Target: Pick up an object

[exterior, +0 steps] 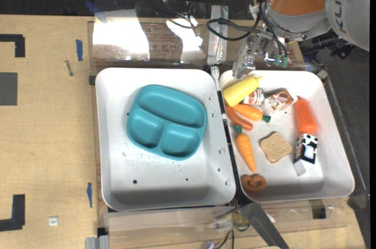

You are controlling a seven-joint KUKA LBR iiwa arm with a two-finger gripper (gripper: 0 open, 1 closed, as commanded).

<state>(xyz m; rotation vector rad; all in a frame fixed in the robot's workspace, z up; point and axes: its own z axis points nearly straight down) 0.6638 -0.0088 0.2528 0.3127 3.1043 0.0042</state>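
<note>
Lying nearest in the right bin (338,174): brown pretzel (254,182), carrot (245,150), toast (276,147). Farther back, hovering over a yellow bottle (241,90), the tool (254,63); grip state hard to tell.

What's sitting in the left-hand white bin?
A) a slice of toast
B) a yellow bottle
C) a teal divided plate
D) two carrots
C: the teal divided plate lies alone in the left bin, while the toast, carrots and yellow bottle are all in the right bin.
</note>
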